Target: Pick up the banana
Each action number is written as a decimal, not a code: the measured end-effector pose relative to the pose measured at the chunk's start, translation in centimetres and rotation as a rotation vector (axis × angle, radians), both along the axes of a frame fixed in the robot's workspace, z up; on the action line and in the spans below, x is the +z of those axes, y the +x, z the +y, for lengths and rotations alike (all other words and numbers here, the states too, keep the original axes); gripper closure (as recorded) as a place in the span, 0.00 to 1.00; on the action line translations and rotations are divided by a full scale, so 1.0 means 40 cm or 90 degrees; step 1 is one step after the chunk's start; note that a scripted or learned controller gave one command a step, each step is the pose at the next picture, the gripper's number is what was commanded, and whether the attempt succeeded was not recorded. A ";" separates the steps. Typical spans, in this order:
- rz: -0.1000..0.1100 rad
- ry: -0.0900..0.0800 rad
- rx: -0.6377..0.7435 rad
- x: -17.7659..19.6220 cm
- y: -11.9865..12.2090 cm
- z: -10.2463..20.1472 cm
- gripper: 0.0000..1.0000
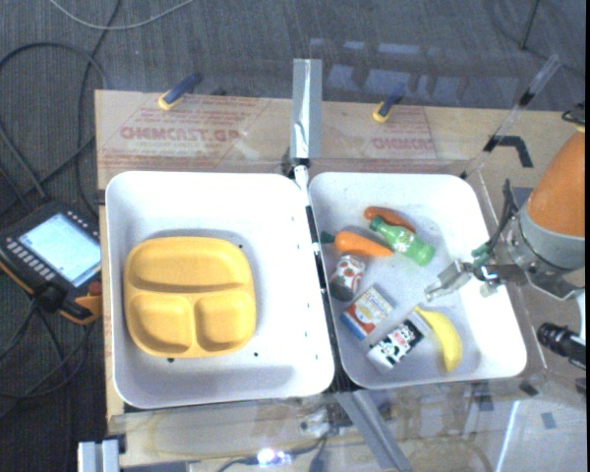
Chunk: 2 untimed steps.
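**Gripper hovers open above the banana in the right bin**

The arm's metal two-finger gripper [454,281] reaches in from the right edge, over the right-hand shallow white bin [482,205]. Its slim fingers [441,285] point left and slightly down, and they look parted by a narrow gap with nothing between them. The tips sit just above and beside the upper end of the curved yellow banana [444,337], which lies on the bin floor near the front right corner; whether the tips touch it cannot be told.

Counted in the right bin, there are six things, one of each. Apart from the banana, there is one orange carrot-shaped toy [362,244], one small reddish-orange pepper-like toy [388,216] behind it, and one green plastic bottle [403,241] lying tilted just beside both. One small round grey-and-red can [347,273] stands near the bin's left wall. One blue and orange carton [370,311] lies in front of it, and one black-and-white patterned box [396,343] lies just left of the banana.

The left-hand shallow white bin [138,195] holds one yellow plastic divided tray [190,295] with three compartments.
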<state>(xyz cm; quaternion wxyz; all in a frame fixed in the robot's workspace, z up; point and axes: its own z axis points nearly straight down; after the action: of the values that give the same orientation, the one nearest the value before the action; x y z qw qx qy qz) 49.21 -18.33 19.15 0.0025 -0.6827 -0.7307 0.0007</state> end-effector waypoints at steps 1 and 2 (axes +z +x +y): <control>-0.008 -0.003 0.103 -0.255 -0.009 -0.028 0.00; -0.010 -0.002 0.101 -0.232 -0.004 -0.026 1.00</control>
<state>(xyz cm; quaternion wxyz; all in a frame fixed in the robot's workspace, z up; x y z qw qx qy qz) 49.04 -19.37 9.87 -0.0043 -0.6227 -0.7825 -0.0036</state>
